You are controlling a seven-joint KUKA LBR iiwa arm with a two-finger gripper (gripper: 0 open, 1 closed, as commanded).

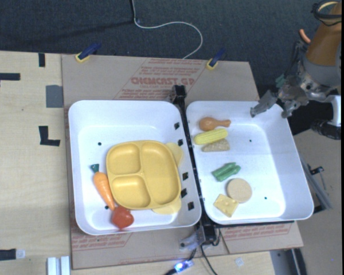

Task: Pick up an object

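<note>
Overhead, cardboard sheet [155,79] beneath both bins bears red print, partly legible "CHEMCAST GP"; gripper [270,109] hovers at right bin [275,153] rim, fingers spread, empty.

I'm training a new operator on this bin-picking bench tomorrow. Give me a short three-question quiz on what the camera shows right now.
1. True or false: the carrot lies in the same bin as the yellow tray.
2. Which item lies nearest the corn? A) cheese wedge B) drumstick C) tomato
3. Fill in: the pincer hangs over the right bin's ____ right corner, far or near.

Key: 1 true; 2 B; 3 far.
</note>
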